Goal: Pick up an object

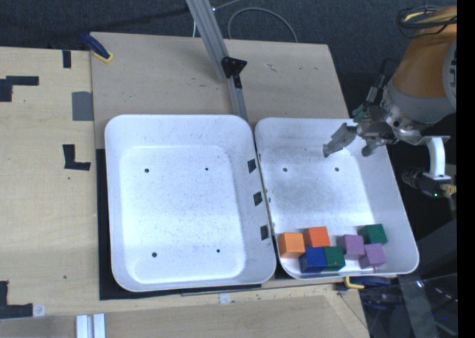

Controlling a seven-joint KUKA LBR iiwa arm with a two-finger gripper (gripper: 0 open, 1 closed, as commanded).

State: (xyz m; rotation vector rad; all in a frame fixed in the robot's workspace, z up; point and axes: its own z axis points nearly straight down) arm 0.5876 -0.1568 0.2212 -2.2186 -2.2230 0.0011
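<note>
Coloured blocks [334, 249], perhaps unobstructed, below claw [347, 143]

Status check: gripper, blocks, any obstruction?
Two-finger gripper open, nothing held, above right white bin. Small coloured blocks clustered along its near edge. Nothing blocking them.

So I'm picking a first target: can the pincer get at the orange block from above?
Probably yes: the orange block lies uncovered in the right bin, though neighbouring blocks crowd it; the pincer hovers above.
</note>
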